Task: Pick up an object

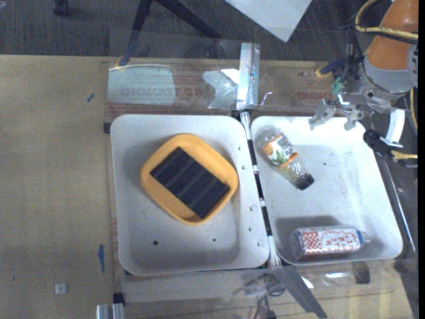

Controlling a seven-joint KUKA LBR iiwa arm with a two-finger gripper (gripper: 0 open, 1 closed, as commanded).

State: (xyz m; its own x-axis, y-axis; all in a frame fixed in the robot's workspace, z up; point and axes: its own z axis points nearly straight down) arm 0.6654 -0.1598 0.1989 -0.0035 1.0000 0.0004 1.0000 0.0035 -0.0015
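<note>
My hand (337,113) hovers spread open, gripping nothing, over the right bin's (372,198) far edge. A clear bottle (285,158) lies just below; a red-patterned bottle (329,240), perhaps, lies near the front.

Even, fairly bright overhead light, soft shadows under the yellow dish (189,178) and bottles, mild glare on the white bins (126,244), slightly soft focus throughout, corners dimmer.
</note>
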